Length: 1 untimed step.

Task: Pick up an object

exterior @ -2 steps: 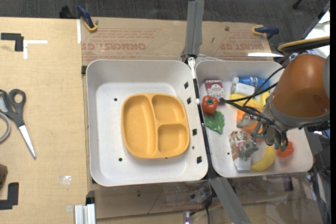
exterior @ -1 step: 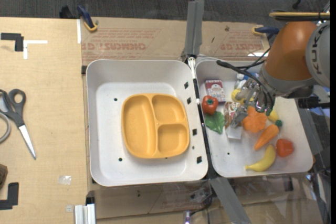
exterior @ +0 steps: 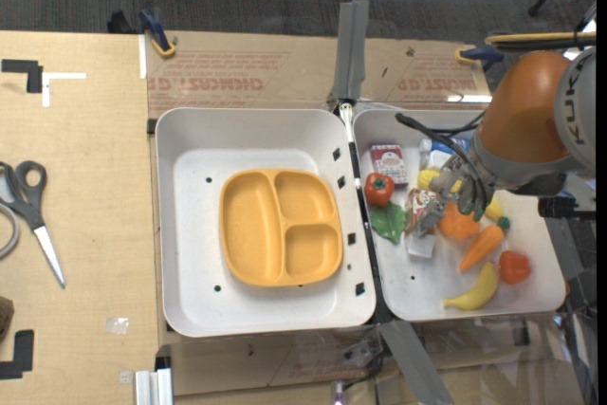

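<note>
Two shallow white plastic bins with rounded corners are seen side by side on the pale wooden tabletop (exterior: 76,204), over a sheet of printed brown cardboard (exterior: 247,76). In the left bin (exterior: 180,232) a smooth yellow-orange divided plate (exterior: 281,227) with three compartments is laid near the middle, with bare white floor left all around it. The right bin (exterior: 417,294) is crowded with small toy foods: a red tomato (exterior: 377,190) at its left wall, a green leafy piece (exterior: 387,223) just nearer, a small printed red-and-white packet (exterior: 388,162) toward the far side, a tapered orange carrot (exterior: 482,245) in the middle, a red round piece (exterior: 513,266) to its right and a curved yellow banana (exterior: 474,291) near the front rim. The grey arm with its glossy orange band (exterior: 524,109) is reached in from the right, and the hand (exterior: 438,204) is set low among the objects in the bin's middle, over a white packet (exterior: 421,242). Whether the hand is released or clenched cannot be told, as it is lost in the clutter. Little free floor is left in this bin, mostly along its near left corner. Grey-handled scissors (exterior: 33,209) are laid on the tabletop at the far left.
</note>
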{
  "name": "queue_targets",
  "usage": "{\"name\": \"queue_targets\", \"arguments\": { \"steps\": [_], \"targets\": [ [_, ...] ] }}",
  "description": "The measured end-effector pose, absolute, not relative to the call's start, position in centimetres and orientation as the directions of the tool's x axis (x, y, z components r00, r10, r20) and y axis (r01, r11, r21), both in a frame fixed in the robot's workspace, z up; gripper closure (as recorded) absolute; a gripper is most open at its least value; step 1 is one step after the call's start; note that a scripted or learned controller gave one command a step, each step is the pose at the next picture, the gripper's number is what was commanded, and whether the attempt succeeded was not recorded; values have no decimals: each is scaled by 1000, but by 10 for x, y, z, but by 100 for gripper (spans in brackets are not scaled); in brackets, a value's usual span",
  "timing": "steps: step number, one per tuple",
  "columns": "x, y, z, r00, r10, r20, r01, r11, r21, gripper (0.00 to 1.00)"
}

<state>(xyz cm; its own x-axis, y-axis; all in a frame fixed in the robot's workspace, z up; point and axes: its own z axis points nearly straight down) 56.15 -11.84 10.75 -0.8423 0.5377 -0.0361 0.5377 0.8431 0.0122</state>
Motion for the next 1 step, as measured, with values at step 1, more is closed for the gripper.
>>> {"name": "queue_targets", "arguments": {
  "steps": [1],
  "targets": [
    [581, -97, 93, -803, 596, -4, 596, 803, 2, 0]
  ]
}}
